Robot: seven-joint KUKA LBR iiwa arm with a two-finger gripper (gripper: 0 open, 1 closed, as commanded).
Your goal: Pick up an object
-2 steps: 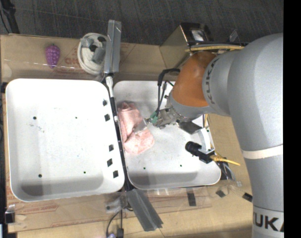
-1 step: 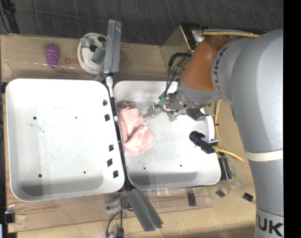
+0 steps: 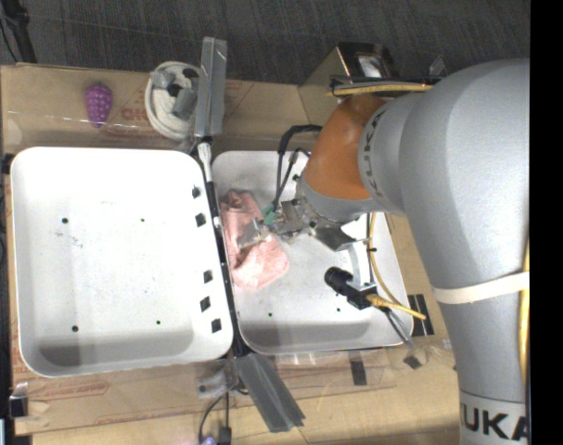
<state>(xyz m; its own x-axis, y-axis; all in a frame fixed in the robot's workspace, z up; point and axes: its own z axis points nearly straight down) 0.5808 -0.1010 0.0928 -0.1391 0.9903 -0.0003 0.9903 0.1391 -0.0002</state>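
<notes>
Where the gripper (image 3: pixel 260 230) meets the pink cloth (image 3: pixel 251 245) in the right bin (image 3: pixel 309 336), its opening and hold seem unreadable.

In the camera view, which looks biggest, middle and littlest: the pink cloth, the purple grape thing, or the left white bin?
Largest to smallest, as they look:
1. Left white bin
2. Pink cloth in the right bin
3. Purple grape-like thing on the bench behind the bins

The gaps are big, so nearness to the camera doesn't change the order.
</notes>
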